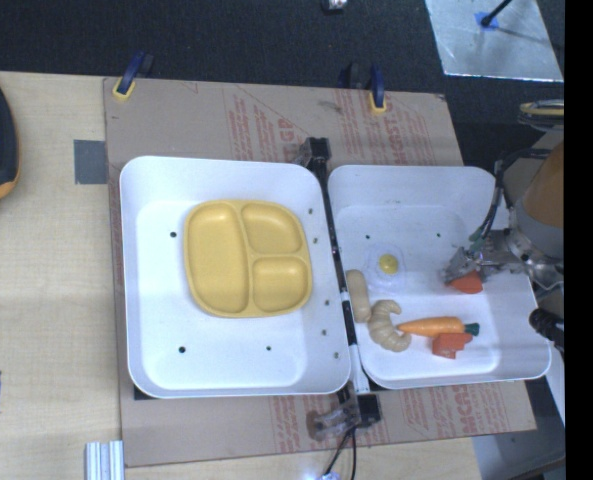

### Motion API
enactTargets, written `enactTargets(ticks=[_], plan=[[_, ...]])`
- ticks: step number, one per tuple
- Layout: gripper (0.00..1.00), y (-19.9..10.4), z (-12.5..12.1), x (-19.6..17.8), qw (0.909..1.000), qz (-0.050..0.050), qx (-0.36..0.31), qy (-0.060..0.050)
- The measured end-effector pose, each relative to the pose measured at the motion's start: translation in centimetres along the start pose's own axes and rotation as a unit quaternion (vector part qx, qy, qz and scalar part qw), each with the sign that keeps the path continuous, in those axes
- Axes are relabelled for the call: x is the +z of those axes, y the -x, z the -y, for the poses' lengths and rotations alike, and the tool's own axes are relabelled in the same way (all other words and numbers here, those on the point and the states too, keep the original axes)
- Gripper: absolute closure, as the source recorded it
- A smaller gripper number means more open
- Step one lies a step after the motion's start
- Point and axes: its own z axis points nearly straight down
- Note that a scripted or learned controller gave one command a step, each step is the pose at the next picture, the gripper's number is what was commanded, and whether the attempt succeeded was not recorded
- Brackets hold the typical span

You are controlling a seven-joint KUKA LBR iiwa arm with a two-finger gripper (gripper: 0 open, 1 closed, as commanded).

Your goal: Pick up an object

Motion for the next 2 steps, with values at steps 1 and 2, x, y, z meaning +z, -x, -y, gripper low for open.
enactTargets(ticks=[1,2], plan=[[1.00,-8.3,-4.0,1.0,1.0000,0.000,-0.004,0.003],[1.00,-16.7,-3.4,-9.6,1.0000,-0.002,-0.005,0.005]])
